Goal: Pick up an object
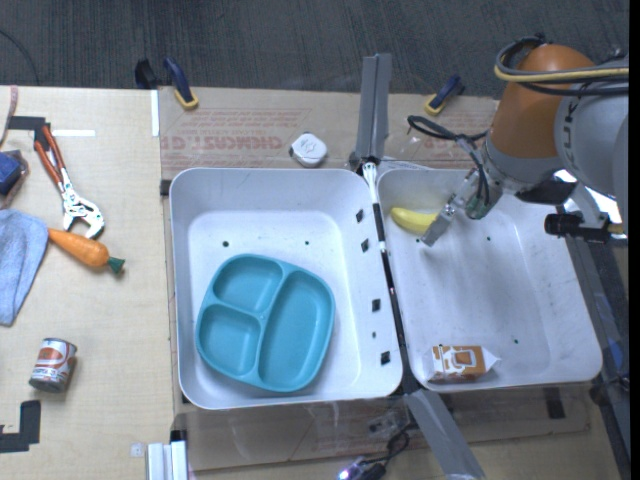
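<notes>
**Gripper low over the banana in the right bin**

Nearest the camera, at the front edge of the right bin (pixel 560 298), lies 1 small brown-and-white carton (pixel 461 362), well below the gripper and apart from it; its print is too small to read. To the gripper's lower left, in the left bin (pixel 185 268), rests 1 teal tray (pixel 266 321) with 3 compartments.

The gripper (pixel 437 230) hangs at the back left of the right bin, its tip just beside the right end of 1 yellow banana (pixel 409 218). Whether it touches the fruit cannot be made out, and whether the gripper is apart or together cannot be told, since it appears as a single grey stub. Part of the banana's right end is hidden behind that stub. The arm (pixel 540 108) runs off to the right, its orange band cut by the frame's top edge.

Far left of the gripper, on the tan bench (pixel 110 368), sit 1 carrot (pixel 80 249), 1 can (pixel 52 363), 1 red-handled plier (pixel 66 183) and 1 blue cloth (pixel 18 263), the last cut off by the frame's left edge. Behind the bins lie 1 round white tag (pixel 309 149) and 2 clamps (pixel 178 84) with yellow jaws. Beyond the bench is dark grey carpet (pixel 280 18).
</notes>
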`<state>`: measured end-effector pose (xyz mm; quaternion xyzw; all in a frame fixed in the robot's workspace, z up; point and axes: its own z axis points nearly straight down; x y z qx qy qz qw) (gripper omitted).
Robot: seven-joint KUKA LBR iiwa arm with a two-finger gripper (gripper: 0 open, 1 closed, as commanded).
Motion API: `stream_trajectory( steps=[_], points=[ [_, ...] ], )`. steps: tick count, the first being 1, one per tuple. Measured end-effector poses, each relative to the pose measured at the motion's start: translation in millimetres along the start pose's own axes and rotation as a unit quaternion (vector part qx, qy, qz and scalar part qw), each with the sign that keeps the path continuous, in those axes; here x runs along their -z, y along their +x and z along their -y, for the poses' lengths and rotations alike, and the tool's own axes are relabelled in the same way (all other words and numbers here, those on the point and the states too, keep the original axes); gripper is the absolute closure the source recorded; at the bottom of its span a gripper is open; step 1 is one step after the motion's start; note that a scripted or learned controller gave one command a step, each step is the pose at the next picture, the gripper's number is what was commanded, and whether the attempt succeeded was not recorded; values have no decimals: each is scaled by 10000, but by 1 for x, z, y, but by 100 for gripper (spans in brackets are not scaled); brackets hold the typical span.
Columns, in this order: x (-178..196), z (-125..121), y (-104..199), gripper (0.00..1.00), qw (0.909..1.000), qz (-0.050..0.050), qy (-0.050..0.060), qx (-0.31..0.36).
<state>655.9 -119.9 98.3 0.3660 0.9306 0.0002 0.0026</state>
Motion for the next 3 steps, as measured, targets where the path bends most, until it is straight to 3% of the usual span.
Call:
stream_trajectory(
  steps=[1,2,3],
  points=[
    [93,98,-21,0,9843,7,-1,1766],
    [21,85,73,0,9665,-23,-1,2566],
    [-3,108,139,0,9999,39,-18,-153]
  ],
)
